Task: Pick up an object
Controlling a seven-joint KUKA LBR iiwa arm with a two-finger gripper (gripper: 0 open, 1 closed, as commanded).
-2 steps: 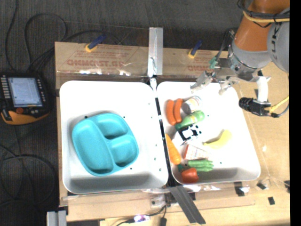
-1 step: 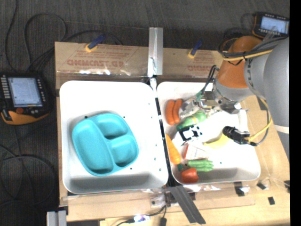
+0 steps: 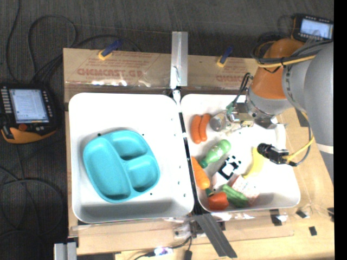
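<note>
1. The grey arm with its orange band [image 3: 274, 72] comes in from the upper right of the frame, bending down over the right-hand shallow white bin [image 3: 290, 196] on the desk.
2. Its tool [image 3: 234, 117] sits low in the upper part of that bin, a cluster of grey metal and green bits. Whether it is spread or pressed together, I cannot tell from here, and I see nothing plainly caught in it.
3. Just left of the tool lie two orange sausage-shaped toys [image 3: 199, 127], side by side, near the bin's upper left corner.
4. Below them is a green bottle-like object [image 3: 215, 152], tilted, and under that a black-and-white patterned block [image 3: 231, 167].
5. A yellow banana-shaped toy [image 3: 255, 164] lies right of the block; an orange carrot-like piece [image 3: 200, 176] hugs the bin's left wall, and a red and green heap [image 3: 226, 197] fills the lower edge.
6. The left-hand white bin [image 3: 81, 112] carries a turquoise divided plastic tray [image 3: 120, 164].
7. To my eye the reach-and-descend step is in hand, with no lift yet.
8. Next it likely needs to close on the nearest piece, probably the orange toys, then rise straight up without dragging neighbours.
</note>
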